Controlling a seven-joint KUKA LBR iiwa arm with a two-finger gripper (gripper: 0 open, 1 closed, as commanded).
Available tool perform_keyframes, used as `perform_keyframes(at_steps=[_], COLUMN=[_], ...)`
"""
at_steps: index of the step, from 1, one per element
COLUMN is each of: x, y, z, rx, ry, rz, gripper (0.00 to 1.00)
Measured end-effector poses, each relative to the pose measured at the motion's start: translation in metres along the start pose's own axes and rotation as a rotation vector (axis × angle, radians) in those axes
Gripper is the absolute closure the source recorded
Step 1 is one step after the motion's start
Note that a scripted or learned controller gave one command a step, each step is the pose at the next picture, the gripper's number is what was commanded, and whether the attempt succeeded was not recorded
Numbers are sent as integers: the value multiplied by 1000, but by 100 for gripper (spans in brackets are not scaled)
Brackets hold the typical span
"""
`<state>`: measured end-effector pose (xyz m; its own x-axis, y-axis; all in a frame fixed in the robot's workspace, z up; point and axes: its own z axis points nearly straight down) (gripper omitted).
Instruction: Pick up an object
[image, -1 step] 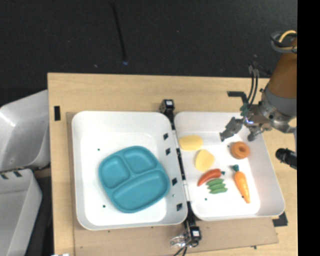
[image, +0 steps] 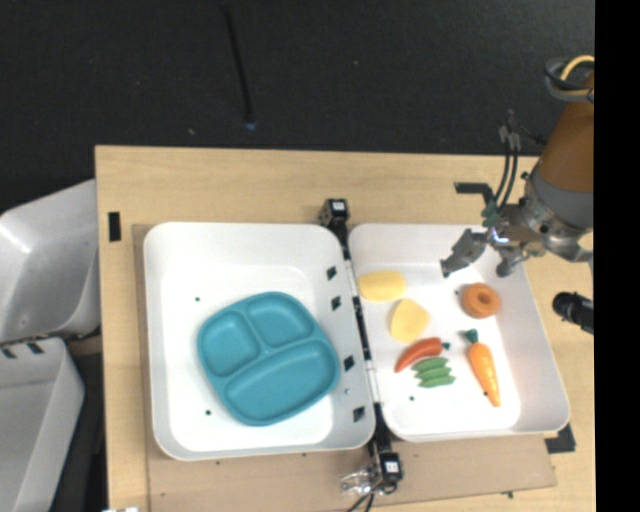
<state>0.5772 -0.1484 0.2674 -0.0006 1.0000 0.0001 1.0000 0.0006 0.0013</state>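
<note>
Hovering at the upper right of the frame, the gripper (image: 483, 251) hangs over the top edge of the right bin (image: 530, 400), its two fingers (image: 460, 254) spread apart with nothing between them. Just below it lies an orange ring (image: 480, 300), flat on the bin floor. Lower right of that, the carrot (image: 483, 368) runs long axis top to bottom, green top toward the ring and tip pointing to the lower right. Left of the carrot sit green beans (image: 435, 373) and a red chili (image: 419, 352), the chili slanting from lower left up to upper right. Above them are two yellow pieces (image: 382, 285), one oval near the divider, one rounded just below and to its right. In the left bin (image: 170, 400), a blue plate (image: 267, 356) with three compartments lies near the middle.
</note>
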Motion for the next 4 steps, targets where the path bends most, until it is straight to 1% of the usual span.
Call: perform_keyframes(at_steps=[1, 2, 3, 4], x=[-1, -1, 8, 6], y=[-9, -8, -13, -11], z=[47, 89, 142, 128], rx=[5, 3, 5, -2], ry=[-1, -2, 0, -1], rz=[1, 2, 5, 10], gripper=[0, 0, 0, 100])
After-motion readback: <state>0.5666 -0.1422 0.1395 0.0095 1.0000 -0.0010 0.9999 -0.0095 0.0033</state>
